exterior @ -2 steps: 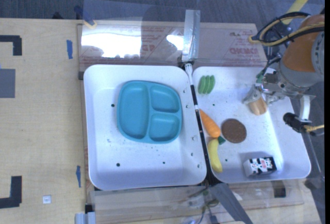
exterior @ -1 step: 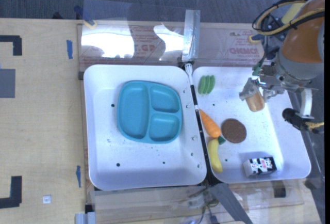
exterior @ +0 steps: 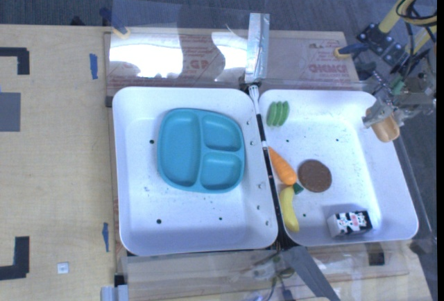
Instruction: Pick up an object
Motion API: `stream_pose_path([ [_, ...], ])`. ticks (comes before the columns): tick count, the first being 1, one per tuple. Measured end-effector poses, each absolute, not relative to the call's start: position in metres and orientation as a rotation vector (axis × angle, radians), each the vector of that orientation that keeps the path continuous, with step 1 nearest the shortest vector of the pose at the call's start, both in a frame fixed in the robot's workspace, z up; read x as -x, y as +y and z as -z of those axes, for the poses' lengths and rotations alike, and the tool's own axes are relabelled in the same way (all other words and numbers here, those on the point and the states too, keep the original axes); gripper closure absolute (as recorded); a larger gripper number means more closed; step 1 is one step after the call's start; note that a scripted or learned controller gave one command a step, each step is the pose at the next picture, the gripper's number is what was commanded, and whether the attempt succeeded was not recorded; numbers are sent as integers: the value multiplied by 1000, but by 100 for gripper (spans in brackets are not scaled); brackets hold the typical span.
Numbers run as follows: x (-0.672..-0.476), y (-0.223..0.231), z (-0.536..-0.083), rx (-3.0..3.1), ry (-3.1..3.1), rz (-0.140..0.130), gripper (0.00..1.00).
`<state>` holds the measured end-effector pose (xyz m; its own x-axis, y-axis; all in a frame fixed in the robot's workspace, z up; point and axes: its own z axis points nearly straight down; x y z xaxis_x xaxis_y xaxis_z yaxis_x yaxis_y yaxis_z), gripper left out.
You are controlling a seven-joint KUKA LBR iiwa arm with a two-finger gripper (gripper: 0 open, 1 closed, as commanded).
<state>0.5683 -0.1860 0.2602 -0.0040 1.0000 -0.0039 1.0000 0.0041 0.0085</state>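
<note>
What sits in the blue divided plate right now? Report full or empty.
Empty. The blue divided plate in the left bin shows bare blue compartments; the toy food lies in the right bin.

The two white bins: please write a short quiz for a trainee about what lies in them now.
1. True or false: the blue divided plate lies in the right bin.
2. Which item lies nearest the front edge of the right bin? A) green pea pod B) brown disc C) black-and-white carton
3. Fill in: the carrot and the ____ lie along the right bin's left wall.

Key:
1. False; it lies in the left bin.
2. C
3. banana
</note>
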Motion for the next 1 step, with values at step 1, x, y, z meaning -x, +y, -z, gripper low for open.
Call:
stream_pose_path([
  [1, -599, -108, -214, -2125, 2323, 2, 100],
])
